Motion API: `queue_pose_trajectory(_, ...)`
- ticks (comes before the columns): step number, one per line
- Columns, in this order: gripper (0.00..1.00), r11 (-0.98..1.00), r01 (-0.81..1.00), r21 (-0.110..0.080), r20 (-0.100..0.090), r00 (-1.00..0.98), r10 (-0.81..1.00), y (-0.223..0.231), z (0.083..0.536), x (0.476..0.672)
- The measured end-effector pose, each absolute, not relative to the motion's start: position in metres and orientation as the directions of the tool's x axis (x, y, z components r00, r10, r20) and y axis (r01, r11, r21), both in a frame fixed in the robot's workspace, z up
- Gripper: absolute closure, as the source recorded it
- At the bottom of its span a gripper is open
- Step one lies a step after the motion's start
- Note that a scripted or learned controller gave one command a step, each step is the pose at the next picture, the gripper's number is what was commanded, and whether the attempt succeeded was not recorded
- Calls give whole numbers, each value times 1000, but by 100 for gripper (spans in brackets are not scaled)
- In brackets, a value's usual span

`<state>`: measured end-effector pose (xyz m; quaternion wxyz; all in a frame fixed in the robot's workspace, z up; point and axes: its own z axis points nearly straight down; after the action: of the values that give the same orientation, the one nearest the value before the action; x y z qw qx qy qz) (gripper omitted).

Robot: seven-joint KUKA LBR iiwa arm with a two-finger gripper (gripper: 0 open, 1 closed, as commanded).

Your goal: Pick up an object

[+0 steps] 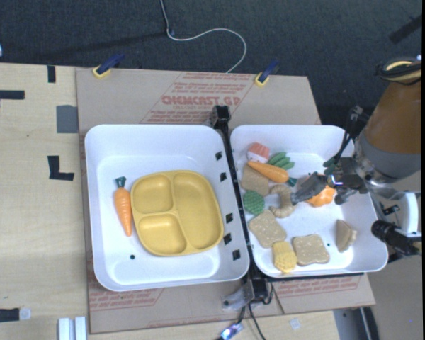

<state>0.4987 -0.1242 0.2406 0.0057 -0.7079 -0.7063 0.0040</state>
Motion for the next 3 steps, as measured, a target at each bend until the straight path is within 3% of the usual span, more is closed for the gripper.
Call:
queue_pose_trajectory(1, 0, 1, 1000, -2, 0, -1, 1000, -124, 246, 501)
queue_pose_trajectory(3, 0, 1, 1000, -7, 2, -1, 1000, -124, 155, 491)
